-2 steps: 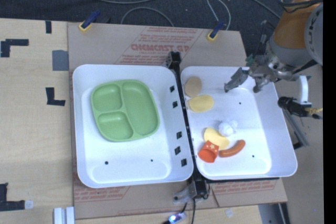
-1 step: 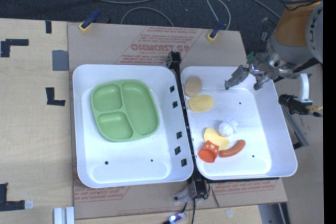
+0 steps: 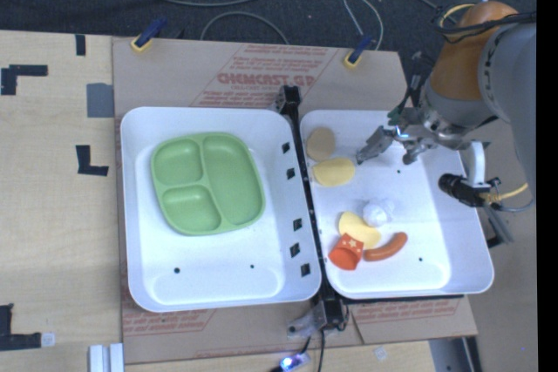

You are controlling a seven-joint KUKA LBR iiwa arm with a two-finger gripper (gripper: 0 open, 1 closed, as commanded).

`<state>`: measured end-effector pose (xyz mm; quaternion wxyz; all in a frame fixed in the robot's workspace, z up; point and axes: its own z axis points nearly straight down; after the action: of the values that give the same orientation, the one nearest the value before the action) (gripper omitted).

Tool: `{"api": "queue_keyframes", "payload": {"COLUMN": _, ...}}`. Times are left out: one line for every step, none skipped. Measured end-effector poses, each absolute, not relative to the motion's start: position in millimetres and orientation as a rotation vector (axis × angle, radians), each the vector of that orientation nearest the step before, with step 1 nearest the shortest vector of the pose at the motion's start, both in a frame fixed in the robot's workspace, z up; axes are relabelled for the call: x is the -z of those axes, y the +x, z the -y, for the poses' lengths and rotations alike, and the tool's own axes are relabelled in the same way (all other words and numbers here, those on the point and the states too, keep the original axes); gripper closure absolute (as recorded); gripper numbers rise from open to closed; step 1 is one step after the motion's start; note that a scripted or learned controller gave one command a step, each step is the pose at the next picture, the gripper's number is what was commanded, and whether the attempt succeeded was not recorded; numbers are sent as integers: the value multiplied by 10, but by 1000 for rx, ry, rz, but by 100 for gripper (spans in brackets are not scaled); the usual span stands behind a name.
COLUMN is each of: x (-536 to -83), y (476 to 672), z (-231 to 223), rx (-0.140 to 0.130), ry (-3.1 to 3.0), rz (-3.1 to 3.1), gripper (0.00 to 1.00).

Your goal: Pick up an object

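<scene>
Toy food pieces in the right bin are the candidates for the pick, and they look like light, hollow plastic: stiff, smooth and likely to slip or roll out of a loose pinch. Nearest the camera lie a small red cup-like piece and a reddish-brown sausage, touching or nearly so, with a yellow banana-like piece just behind them and a small white lump beside that. The sausage, taken across its narrow middle, seems the surest grasp; the crowded pieces around it could be nudged. Farther back, a pale yellow oval piece and a tan round one sit against the bin's left wall, harder to straddle. The left bin holds a green divided plate. At the far right, the gripper hangs over the bin's back part, tilted toward the pale yellow piece, its two dark fingers spread apart with nothing between them.
</scene>
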<state>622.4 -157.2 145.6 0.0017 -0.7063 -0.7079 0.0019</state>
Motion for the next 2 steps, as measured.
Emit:
{"api": "queue_keyframes", "payload": {"x": -844, "y": 6150, "z": 1600, "rx": -5, "ry": -2219, "rz": 2222, "gripper": 0}}
{"api": "queue_keyframes", "payload": {"x": -860, "y": 6158, "z": 1598, "rx": -1, "ry": -2221, "rz": 2224, "gripper": 0}}
